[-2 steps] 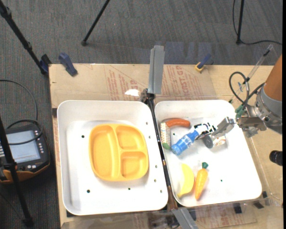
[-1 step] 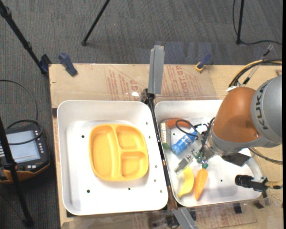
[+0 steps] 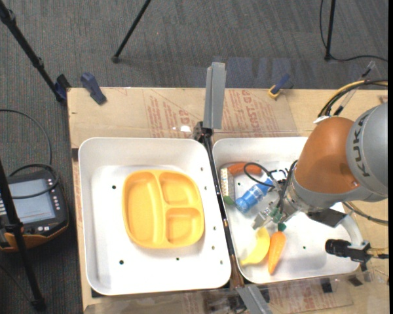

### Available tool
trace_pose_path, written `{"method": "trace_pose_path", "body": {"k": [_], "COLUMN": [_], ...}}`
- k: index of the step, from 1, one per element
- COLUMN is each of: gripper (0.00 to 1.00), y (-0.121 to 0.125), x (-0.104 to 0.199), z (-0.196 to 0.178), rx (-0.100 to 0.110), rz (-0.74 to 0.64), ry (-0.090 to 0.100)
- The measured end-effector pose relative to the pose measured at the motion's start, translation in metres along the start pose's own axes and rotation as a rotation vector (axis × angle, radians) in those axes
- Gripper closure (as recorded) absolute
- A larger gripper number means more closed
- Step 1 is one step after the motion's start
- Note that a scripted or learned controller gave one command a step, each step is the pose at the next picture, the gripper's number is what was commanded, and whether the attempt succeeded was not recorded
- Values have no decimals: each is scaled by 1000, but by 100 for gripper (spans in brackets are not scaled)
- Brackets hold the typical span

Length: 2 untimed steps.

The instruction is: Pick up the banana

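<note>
Camera view: right bin [image 3: 327,267] holds banana [image 3: 258,248], carrot [image 3: 276,252]; jaws' state unclear.

Just below the claw [image 3: 273,216], the banana [image 3: 258,248] and the carrot [image 3: 276,251] beside it look like smooth, slightly glossy plastic. To the claw's left, the yellow divided plate [image 3: 162,208] is shiny moulded plastic, lying in a smooth white plastic bin [image 3: 92,175]. The tabletop [image 3: 150,110] beyond is matt, printed board, and the arm's orange band [image 3: 327,156] is satin-smooth.
</note>
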State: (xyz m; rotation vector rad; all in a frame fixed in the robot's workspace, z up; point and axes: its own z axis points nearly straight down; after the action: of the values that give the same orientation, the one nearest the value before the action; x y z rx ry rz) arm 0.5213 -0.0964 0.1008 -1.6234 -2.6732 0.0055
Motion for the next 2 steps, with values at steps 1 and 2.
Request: {"method": "trace_pose_path", "body": {"k": [1, 2], "gripper": [0, 0], "y": [0, -30], "x": [0, 23], "z": [0, 17], "rx": [0, -5], "rz": [0, 23], "ry": [0, -5]}}
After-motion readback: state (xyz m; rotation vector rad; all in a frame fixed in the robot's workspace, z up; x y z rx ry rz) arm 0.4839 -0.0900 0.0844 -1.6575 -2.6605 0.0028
